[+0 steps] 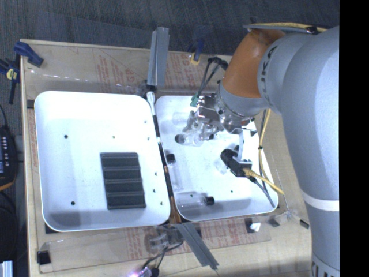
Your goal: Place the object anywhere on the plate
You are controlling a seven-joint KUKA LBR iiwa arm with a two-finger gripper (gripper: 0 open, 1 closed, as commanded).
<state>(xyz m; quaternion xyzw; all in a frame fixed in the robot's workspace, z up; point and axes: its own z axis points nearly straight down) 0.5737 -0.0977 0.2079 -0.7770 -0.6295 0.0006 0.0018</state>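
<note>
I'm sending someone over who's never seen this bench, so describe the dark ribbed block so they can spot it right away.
Of the two white bins, take the left bin, the one away from the arm. The dark ribbed block lies flat on its floor toward the near right corner. It is a black rectangle with raised crosswise ridges, unlike the small clear items in the other bin.

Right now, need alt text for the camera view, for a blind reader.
A grey arm with an orange band reaches from the right, its gripper low over clear objects in the right white bin. The left white bin holds a dark ridged plate.
</note>
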